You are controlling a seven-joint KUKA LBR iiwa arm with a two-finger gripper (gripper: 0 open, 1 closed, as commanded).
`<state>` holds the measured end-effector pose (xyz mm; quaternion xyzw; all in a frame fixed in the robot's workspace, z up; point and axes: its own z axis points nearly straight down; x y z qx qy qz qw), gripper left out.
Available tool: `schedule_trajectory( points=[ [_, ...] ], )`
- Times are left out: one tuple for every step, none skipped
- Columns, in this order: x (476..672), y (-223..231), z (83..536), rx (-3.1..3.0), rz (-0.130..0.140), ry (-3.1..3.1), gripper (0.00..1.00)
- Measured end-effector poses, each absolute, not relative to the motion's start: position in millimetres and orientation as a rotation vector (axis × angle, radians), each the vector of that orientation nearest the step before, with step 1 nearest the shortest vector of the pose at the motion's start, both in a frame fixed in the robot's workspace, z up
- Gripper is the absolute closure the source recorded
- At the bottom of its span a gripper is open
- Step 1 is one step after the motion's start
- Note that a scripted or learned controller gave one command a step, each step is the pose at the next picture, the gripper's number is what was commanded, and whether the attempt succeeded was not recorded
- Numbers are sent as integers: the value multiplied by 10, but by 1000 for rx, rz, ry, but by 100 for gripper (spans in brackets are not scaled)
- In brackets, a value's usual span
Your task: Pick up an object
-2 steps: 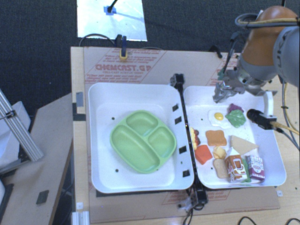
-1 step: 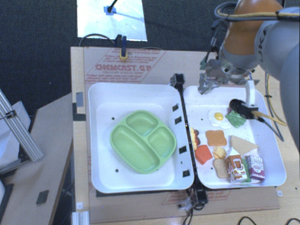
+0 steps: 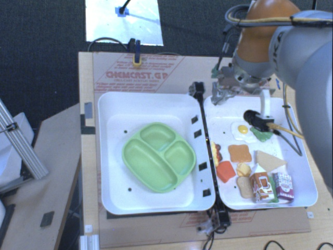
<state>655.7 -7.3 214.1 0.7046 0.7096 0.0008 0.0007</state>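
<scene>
Seen from above, the desk [image 3: 88, 139] bears two white bins side by side. The left bin [image 3: 112, 113] holds a green divided plate [image 3: 158, 158], lying flat near its middle. The right bin [image 3: 304, 184] holds a cluster of toy food: a fried egg [image 3: 241, 130], a green leafy piece [image 3: 263, 135] just beside it, an orange toast square [image 3: 240, 153], a red piece [image 3: 225, 171], a pale wedge [image 3: 270, 162] and two small packets [image 3: 272, 187] near the front rim. The gripper [image 3: 222, 94] hangs over the back left corner of the right bin, apart from the food, with nothing visibly between its fingers; they seem slightly parted, though the slant makes this hard to judge.
</scene>
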Motion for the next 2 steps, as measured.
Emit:
schedule_trajectory(
  points=[
    [6533,-80,2152,2214,1,2226,100],
    [6560,-115,2160,2217,2,2223,100]
  ],
)
